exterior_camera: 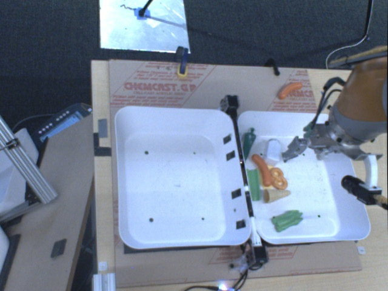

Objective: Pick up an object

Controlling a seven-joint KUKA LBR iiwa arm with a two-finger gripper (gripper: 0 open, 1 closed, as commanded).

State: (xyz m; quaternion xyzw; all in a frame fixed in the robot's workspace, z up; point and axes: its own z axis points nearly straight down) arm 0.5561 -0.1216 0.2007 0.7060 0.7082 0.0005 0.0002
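Hand (293, 150) prob. over carrot (262, 168), lying diagonally.

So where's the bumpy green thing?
The bumpy green toy lies in the right bin, near its front edge, just below the ice cream cone.

The arm (364, 99) is a thick rounded body with a broad orange band over most of its visible upper part and a pale grey section below it. Thin black cables loop along its left side toward the wrist. Under the grey part sits a darker metal wrist block with small fittings. The gripper (293, 149) is grey metal with slim fingers. A black cylinder, perhaps a fitting of the wrist, juts out at the lower right.
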